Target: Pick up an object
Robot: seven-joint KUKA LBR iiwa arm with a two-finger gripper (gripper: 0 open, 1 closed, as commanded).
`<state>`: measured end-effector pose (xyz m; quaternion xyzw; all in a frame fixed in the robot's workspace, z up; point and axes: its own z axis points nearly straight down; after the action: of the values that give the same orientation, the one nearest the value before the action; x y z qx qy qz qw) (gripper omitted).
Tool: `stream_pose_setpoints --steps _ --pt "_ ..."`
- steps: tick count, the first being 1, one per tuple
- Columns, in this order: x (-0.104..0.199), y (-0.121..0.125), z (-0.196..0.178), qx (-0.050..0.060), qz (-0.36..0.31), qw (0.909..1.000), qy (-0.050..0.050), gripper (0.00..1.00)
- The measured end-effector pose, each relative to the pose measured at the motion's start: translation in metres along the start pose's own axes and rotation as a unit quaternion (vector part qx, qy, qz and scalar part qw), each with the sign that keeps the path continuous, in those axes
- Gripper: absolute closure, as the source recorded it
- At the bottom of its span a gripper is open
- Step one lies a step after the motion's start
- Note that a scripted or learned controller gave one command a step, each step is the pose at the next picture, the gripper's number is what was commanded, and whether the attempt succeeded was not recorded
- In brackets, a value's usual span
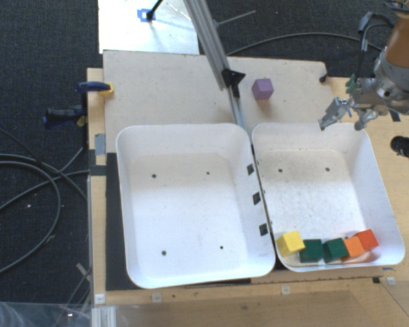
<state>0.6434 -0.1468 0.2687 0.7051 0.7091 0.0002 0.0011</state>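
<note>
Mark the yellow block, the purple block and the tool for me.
yellow block (pixel 290 242), camera view, on its top face.
purple block (pixel 262 88), camera view, on its front face.
tool (pixel 346 114), camera view, midway between the fingertips.

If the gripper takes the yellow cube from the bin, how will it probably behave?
The yellow cube looks rigid and small, so probably light. Its flat faces suggest it will slide, not roll. It lies beside a green cube near the bin wall, so fingers may have little room.

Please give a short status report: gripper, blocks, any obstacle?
Gripper open, holding nothing, above far edge of right white bin. Five small coloured blocks lined along its near wall. Nothing between them.
</note>
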Motion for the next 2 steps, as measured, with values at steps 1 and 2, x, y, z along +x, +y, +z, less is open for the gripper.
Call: stream_pose_setpoints --steps 1,2 --pt "0.0000 0.0000 0.0000 0.000 0.000 1.0000 0.000 0.00" --pt "-0.0001 0.0000 0.0000 0.000 0.000 1.0000 0.000 0.00"
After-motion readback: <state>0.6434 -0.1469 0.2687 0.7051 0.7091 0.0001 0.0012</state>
